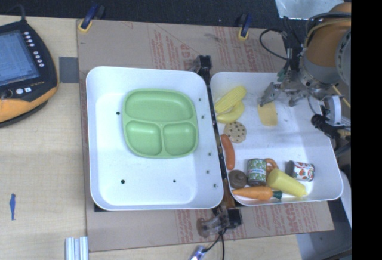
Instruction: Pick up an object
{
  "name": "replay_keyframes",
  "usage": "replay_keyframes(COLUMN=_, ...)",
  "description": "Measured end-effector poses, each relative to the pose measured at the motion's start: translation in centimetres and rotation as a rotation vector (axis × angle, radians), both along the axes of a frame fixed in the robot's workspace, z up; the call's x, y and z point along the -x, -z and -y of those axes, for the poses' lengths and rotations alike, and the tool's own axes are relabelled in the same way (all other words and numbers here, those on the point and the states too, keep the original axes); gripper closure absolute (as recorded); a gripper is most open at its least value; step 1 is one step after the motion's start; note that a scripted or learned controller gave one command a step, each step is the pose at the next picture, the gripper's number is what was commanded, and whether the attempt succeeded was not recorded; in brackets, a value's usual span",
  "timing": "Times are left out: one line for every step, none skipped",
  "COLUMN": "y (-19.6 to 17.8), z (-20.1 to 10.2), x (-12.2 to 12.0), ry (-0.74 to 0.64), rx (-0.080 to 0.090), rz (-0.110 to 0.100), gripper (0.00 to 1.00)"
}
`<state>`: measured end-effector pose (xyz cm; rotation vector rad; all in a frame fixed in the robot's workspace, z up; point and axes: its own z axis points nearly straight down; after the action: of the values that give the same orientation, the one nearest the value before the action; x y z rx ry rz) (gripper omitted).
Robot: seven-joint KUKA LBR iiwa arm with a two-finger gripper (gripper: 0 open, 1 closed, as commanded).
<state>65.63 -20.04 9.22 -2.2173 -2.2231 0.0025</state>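
end effector point(279, 93) spread wide, nothing between fingers, hovering just above yellow cheese wedge point(268, 114) in right bin point(322, 160).

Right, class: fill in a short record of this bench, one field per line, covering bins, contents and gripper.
left bin: green plate
right bin: corn, cheese, cookie, can, carrot, other toy food
gripper: above the right bin's far side, near the cheese
held: nothing seen
bench left: orange pendant
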Motion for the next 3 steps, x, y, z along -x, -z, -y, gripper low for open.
replay_keyframes(y=-1.3, z=-3.6, x=3.2, ry=-0.003, rx=0.001, rz=-0.002, gripper=0.0)
replay_keyframes(y=-2.4, z=-3.5, x=3.2, ry=-0.005, rx=0.002, rz=-0.003, gripper=1.0)
replay_keyframes(y=-2.3, z=-3.5, x=3.2, ry=-0.005, rx=0.002, rz=-0.004, gripper=0.0)
